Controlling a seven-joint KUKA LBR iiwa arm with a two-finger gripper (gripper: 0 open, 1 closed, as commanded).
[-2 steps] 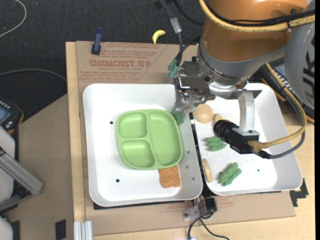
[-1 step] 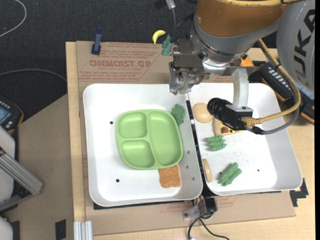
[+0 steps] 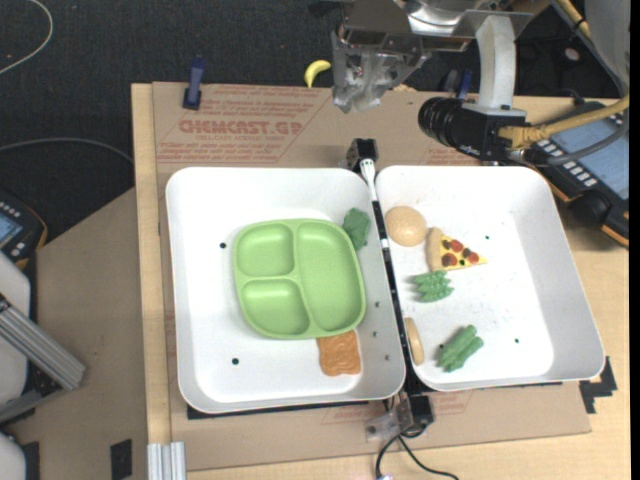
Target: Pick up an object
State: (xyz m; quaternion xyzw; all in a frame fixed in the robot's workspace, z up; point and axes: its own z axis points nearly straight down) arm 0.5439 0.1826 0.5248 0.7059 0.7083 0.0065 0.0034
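i judge the task as not begun: nothing is lifted. the gripper (image 3: 355,93) hangs high beyond the far edges of both bins, over the cardboard sheet (image 3: 250,128), and carries nothing that i can see. whether the jaws are wide or narrow i cannot tell from this angle.

every thing that could be picked lies in a bin. in the left bin (image 3: 192,268) a green divided plate (image 3: 298,290) takes the middle. a green leafy piece (image 3: 357,226) sits at the plate's far right corner, and an orange toast piece (image 3: 340,354) lies at its near edge. in the right bin (image 3: 545,268) a tan bun (image 3: 406,225) is near the left wall, with a pizza slice (image 3: 458,254) just beside it. a second green leafy piece (image 3: 432,286) is toward the middle, a green vegetable (image 3: 460,348) is near the near edge, and a tan disc (image 3: 413,340) leans on the left wall.

left to do: choose one, descend, close, lift.

the bins are smooth white and shallow. the table (image 3: 600,268) is pale wood, and the floor around is dark with cables.
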